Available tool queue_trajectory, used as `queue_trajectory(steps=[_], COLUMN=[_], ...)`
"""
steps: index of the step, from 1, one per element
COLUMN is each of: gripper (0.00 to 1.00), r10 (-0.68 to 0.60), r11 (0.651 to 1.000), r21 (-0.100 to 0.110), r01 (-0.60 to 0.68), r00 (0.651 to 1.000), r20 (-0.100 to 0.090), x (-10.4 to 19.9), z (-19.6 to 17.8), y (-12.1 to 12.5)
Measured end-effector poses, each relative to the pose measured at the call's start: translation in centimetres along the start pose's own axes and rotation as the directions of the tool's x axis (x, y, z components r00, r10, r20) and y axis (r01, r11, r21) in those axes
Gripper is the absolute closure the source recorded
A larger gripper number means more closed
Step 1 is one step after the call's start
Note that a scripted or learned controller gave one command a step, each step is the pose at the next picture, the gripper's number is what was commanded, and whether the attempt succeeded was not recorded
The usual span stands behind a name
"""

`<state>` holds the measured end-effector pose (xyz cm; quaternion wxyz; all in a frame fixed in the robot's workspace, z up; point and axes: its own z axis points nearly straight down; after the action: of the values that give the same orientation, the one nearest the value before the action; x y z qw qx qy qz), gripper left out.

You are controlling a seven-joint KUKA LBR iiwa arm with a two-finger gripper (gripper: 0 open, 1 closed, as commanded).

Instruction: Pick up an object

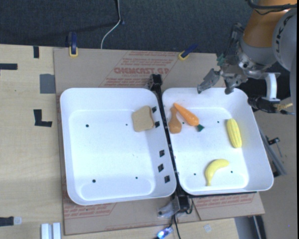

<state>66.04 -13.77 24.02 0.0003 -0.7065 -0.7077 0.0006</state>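
Lying closest, near the front edge of the right bin [259, 148]: a yellow banana [216, 170], free to grab, with the corn [233, 133] by the right wall, and the carrot [186, 114] and a tan pear-shaped toy [175, 122] up by the left wall. Sitting alone in the left bin [74, 133], by its back right corner: a slice of bread [142, 119]. Hanging over the right bin's back edge, well apart from every toy: the gripper [219, 82], fingers spread wide and holding nothing, probably ready to drop on one.

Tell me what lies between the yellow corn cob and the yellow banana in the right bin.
Nothing: in the camera view, bare white bin floor separates the yellow corn cob from the yellow banana.
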Motion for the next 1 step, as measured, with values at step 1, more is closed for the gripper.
queue_trajectory(steps=[1], gripper=[0.0], r10=[0.001], r11=[1.0], r21=[0.011], r01=[-0.001], r00=[1.0], r20=[-0.003], x=[3.4], z=[11.93], y=[-5.85])
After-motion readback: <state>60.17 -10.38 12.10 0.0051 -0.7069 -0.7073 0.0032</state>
